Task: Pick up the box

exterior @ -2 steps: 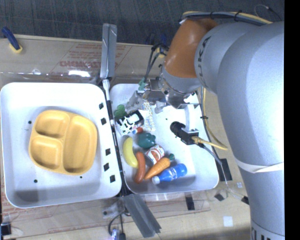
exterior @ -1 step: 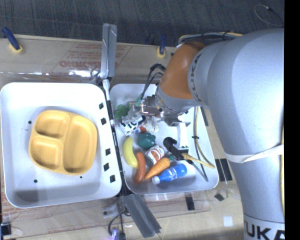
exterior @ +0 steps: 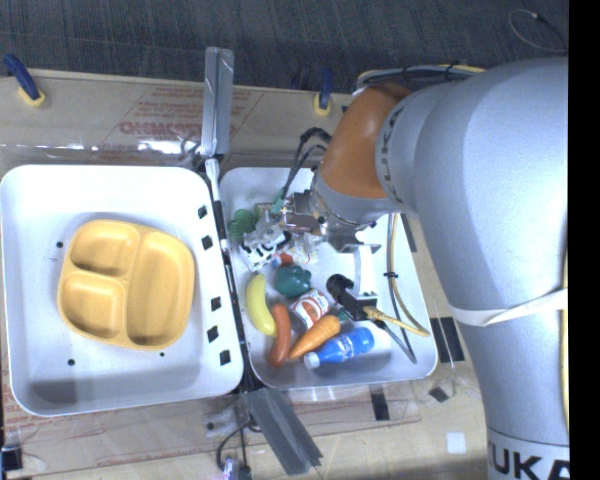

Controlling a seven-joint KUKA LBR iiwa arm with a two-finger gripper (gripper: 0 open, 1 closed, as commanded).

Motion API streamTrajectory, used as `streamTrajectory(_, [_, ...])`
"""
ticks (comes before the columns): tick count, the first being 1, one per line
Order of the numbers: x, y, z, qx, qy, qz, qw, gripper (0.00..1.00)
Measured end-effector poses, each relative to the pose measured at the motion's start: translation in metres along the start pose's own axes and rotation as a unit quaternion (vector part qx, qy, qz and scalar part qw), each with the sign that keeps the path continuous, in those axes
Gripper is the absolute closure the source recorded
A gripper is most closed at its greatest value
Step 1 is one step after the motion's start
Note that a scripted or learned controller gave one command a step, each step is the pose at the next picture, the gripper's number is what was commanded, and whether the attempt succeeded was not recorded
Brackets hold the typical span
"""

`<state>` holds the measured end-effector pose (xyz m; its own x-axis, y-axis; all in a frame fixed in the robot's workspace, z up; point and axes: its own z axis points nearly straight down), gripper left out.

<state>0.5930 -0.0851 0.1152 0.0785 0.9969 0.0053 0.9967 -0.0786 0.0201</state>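
Clutter first, at the near end of the right bin (exterior: 426, 364): blue bottle (exterior: 342, 348), carrot (exterior: 316, 336) and banana (exterior: 260, 304) lie packed together; just behind the carrot sits a small red-and-white pack (exterior: 310, 311), which I take for the box, touching its neighbours; the label is too small to read; further back, the gripper (exterior: 295, 220) hangs low over a black-and-white toy (exterior: 265, 249) and a green piece (exterior: 242, 223), and whether it is apart or together cannot be told; the risk, as I judge it, is a grab at the wrong thing, or the carrot dragged along, because the box is wedged in; the arm base (exterior: 525, 458) reads "UKA"; red print on the far board (exterior: 165, 118) is illegible.
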Motion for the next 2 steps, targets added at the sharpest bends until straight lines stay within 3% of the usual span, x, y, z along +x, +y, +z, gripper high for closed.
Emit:
streamTrajectory(1, [0.023, -0.016, -0.077, 0.011, -0.001, -0.089, 0.9959, 0.0])
streamTrajectory(2, [0.023, -0.051, -0.162, 0.011, -0.002, -0.042, 0.9991, 0.0])
